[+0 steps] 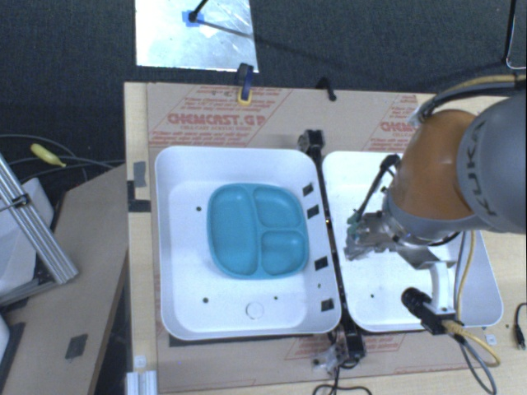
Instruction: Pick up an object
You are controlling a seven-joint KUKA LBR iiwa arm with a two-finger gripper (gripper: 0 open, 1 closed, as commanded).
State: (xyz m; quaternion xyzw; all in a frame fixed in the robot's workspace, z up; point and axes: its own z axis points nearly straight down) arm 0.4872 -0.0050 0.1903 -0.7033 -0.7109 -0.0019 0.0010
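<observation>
A blue divided plate [255, 229] with three compartments lies flat in the middle of the left bin [181, 179]. My gripper [359, 241] hangs over the left part of the right bin [362, 311], close to the divider between the bins. It sits under the grey and orange wrist, and I see nothing held in it. The plate is well to the left of the gripper, apart from it.
A small pale ring [254, 309] lies near the left bin's front wall. Black clips [317, 212] line the divider between the bins. The arm's bulk [445, 171] covers the right bin's middle and right side. A cable [461, 336] trails at the front right.
</observation>
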